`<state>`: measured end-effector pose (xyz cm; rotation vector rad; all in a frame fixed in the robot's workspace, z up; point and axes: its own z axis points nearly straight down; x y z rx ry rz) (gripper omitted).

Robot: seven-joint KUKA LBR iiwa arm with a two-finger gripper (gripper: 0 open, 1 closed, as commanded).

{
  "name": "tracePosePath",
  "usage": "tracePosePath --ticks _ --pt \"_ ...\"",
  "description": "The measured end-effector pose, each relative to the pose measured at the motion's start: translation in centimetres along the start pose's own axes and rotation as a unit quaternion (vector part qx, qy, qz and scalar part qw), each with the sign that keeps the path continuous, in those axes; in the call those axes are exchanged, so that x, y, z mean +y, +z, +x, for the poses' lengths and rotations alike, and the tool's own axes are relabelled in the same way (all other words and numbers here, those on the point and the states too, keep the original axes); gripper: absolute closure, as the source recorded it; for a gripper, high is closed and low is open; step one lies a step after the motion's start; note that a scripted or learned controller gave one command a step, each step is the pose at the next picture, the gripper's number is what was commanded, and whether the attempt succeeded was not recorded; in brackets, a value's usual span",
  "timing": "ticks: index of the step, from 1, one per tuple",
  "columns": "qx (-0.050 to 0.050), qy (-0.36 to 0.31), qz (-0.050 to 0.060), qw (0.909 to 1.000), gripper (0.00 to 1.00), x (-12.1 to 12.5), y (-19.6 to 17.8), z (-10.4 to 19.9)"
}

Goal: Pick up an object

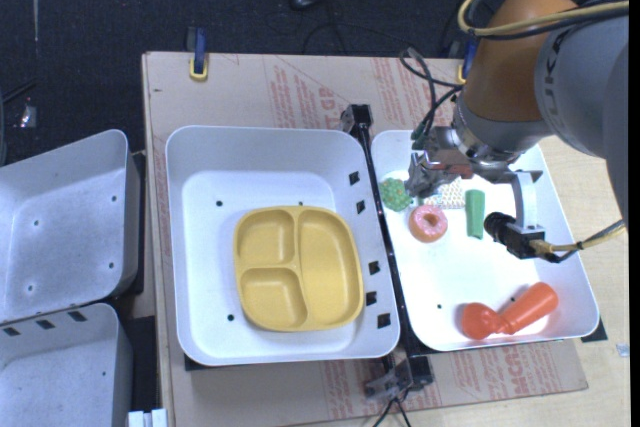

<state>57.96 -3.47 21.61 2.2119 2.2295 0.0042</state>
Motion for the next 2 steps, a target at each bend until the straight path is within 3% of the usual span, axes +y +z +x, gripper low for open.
tracePosePath --ticks 1,2 --pt "0.000 0.000 0.000 1.0000 1.00 1.1 -1.2 5.7" --pt "0.000 0.000 0.002 1.0000 1.00 0.7 -0.6 11.2"
